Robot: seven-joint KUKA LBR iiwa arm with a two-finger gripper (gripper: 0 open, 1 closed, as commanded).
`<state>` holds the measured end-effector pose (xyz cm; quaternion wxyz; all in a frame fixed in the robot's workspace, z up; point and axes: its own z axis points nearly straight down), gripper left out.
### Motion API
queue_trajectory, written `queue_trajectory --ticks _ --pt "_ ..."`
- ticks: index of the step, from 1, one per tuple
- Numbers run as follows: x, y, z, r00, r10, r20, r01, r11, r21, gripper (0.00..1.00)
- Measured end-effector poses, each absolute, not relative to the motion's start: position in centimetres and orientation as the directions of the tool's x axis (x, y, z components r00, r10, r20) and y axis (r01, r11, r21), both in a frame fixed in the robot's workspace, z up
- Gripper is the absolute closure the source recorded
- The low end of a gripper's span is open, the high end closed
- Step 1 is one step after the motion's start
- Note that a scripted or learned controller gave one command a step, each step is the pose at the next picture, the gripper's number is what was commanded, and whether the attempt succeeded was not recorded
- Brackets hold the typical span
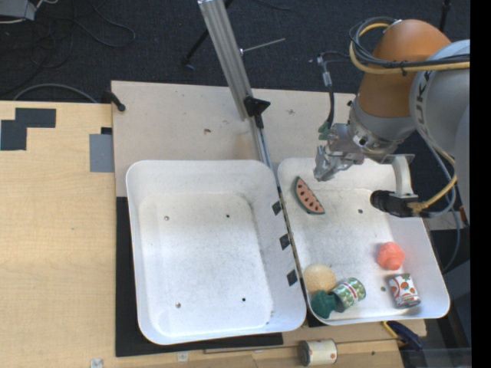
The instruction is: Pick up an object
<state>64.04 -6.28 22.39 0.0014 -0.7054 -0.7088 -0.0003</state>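
The claw (328, 167), its grip state unreadable, hangs empty over the right bin (368, 205). At its seven o'clock lies a watermelon slice (308, 196), red with dark seeds, green rind.

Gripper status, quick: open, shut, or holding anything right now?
Gripper: cannot be told; it hangs over the right bin's far end, just right of the watermelon slice, with nothing visibly held.
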Motion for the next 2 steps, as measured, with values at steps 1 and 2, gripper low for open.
queue_trajectory --ticks 1,2 --pt "64.6 -0.9 23.6 -0.005 1.0 0.002 1.0 0.005 -0.001 1.0" --pt "65.8 4.6 22.5 -0.004 1.0 0.001 1.0 0.004 -0.001 1.0"
